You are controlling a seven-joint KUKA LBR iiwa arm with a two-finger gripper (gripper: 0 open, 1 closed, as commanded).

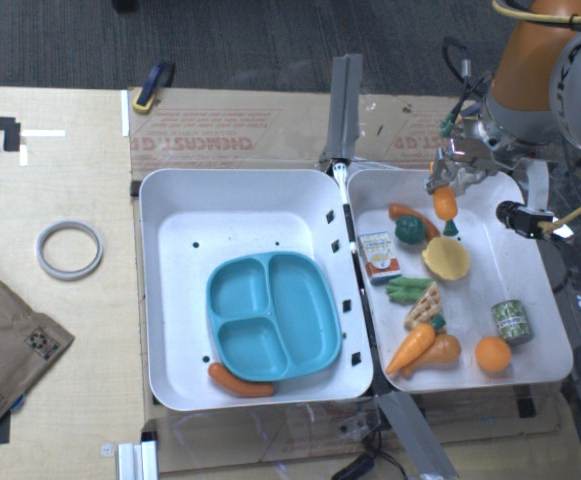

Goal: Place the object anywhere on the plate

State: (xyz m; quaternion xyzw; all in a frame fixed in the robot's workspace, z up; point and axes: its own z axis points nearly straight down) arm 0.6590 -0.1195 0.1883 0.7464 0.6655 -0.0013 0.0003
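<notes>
The blue three-compartment plate (292, 308) lies in the left bin (170, 268), with nothing on it. My gripper (447, 190) hangs over the far part of the right bin (540, 288), beneath the orange-banded wrist. A small orange oval object (445, 206) sits between the fingertips and pokes out below them; the gripper is shut on it. The plate is well to the left of the gripper, across the divider between the bins.
An orange sausage (240, 380) lies in the left bin by the plate's near edge. The right bin holds several toy foods: a carrot (410, 348), an orange (492, 354), a green can (510, 320), a yellow piece (446, 258) and a small carton (378, 253). A tape ring (69, 248) lies on the bench at left.
</notes>
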